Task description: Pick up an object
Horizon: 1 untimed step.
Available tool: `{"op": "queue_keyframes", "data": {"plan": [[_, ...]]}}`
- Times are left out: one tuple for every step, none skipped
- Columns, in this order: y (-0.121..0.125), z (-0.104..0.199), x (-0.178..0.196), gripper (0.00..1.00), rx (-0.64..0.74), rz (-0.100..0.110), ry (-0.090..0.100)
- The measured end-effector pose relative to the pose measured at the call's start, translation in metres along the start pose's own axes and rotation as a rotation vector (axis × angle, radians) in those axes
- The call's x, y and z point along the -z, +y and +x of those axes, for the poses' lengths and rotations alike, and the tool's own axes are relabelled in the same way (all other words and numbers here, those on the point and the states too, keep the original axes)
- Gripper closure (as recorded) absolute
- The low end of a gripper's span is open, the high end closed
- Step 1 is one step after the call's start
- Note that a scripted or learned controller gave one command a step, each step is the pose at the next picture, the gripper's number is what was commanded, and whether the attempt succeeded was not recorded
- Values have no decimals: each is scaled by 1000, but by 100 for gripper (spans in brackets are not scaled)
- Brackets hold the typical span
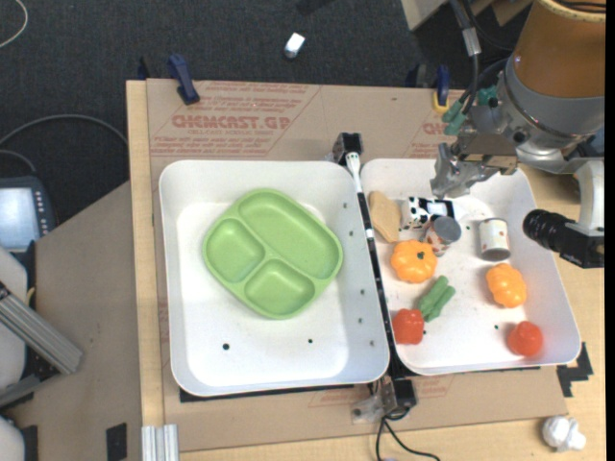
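My gripper (450,186) hangs over the back of the right bin (548,296), just above a small black-and-white toy (416,211) and a grey round piece (444,230). Close by lie a tan bread slice (384,216), an orange pumpkin (413,261), a silver can (493,239), green beans (435,298), a small red fruit (407,327), an orange fruit (506,285) and a red tomato (525,338). Nothing shows between the fingers.
The left bin (192,334) holds a green divided plate (273,253). A black clip (348,148) sits at the back of the ridge between the bins. A black camera body (562,235) juts in at the right bin's right edge.
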State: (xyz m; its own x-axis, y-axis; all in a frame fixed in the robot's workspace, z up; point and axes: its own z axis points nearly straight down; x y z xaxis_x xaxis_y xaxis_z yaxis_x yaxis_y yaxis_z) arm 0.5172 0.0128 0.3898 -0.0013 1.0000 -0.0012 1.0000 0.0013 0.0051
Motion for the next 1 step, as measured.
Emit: {"op": "queue_keyframes", "data": {"plan": [[-41,75,-74,100,6,16,2]]}}
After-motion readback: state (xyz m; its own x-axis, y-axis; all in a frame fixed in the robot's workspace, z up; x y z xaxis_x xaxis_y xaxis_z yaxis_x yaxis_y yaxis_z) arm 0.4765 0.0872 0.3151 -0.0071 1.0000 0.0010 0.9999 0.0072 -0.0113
